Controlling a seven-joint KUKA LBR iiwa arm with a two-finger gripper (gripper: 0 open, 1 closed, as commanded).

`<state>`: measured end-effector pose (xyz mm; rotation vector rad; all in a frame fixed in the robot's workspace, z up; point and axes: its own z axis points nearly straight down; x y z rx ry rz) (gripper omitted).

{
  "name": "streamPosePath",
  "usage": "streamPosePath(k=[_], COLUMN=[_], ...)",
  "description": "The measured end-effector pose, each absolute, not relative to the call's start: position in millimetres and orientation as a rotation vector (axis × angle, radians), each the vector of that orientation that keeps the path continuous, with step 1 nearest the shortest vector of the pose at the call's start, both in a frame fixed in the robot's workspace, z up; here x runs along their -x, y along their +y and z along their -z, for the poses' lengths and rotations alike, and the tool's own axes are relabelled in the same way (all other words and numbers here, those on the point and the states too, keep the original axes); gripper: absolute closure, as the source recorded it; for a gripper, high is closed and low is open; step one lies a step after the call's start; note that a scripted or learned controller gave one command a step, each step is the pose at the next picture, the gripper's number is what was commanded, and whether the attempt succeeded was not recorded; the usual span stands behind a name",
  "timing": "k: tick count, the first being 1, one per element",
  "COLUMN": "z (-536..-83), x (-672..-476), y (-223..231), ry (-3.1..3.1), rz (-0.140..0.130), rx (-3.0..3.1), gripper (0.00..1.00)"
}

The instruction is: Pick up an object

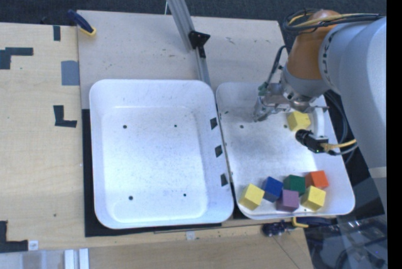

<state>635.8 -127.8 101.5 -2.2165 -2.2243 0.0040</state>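
Observation:
My gripper (262,109) hangs low over the far part of the right bin (251,145), below the orange band of the arm. A yellow block (298,120) lies just to its right, partly under the wrist and beside the gripper, not in it. Several more blocks are bunched at the bin's near edge: a yellow one (253,196), a blue one (272,188), a green one (293,183), a purple one (289,199), an orange one (318,179) and another yellow one (315,198).
The left bin (154,151) sits next to the right one, their rims touching. A slanted metal bar (179,4) runs from the top down to the bins' shared far corner. The arm's grey body fills the right side.

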Motion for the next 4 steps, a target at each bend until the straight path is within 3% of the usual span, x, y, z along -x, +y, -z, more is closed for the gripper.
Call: streamPosePath(k=[3,4], z=[-261,-261], x=[-642.9,-635.8], y=[-119,-72], ry=[-2.226,-2.226], rz=[0.005,0.000], rx=[2.223,2.215], gripper=[1.00,1.00])
